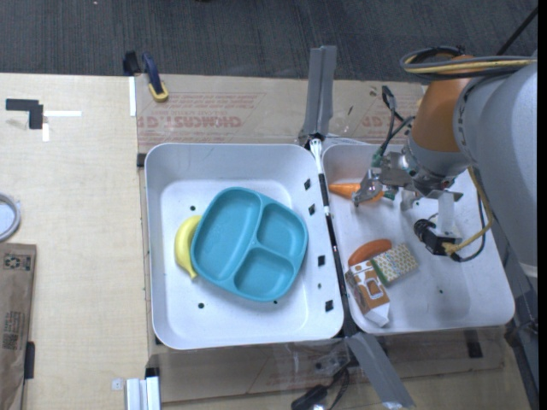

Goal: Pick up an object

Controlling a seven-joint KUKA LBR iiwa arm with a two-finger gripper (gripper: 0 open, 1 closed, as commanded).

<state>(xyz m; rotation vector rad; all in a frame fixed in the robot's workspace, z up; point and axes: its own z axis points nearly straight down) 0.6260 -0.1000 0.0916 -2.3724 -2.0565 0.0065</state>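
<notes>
Two shallow white bins side by side on a pale wooden surface (68, 254), with a strip of brown cardboard (222, 114) along their far edge. In the left bin (162, 229), a blue divided plate (249, 243) with three compartments, lying flat and tilted a little, and a yellow banana (184, 244) tucked against the plate's left edge, touching it. In the right bin (466, 301), the grey arm (504, 135) with its orange band (443, 114) reaching in from the right, the hand (373, 195) low over the bin's far left corner. Just beside the hand, toward the divider, an orange carrot (345, 190), its right end at the fingertips; cannot tell whether touching or merely close. Cannot tell either whether the hand is open or closed, the fingers being too small and dark against the cables (440, 233). Nearer the front of the same bin, an orange-red oval piece (369, 252), a small green patterned box (395, 263) just to its right, and a brown-and-white carton (369, 290) below, the three nearly touching. At the far left of the surface, a roll of tape (7, 218) and a brown paper bag (17, 301).
</notes>
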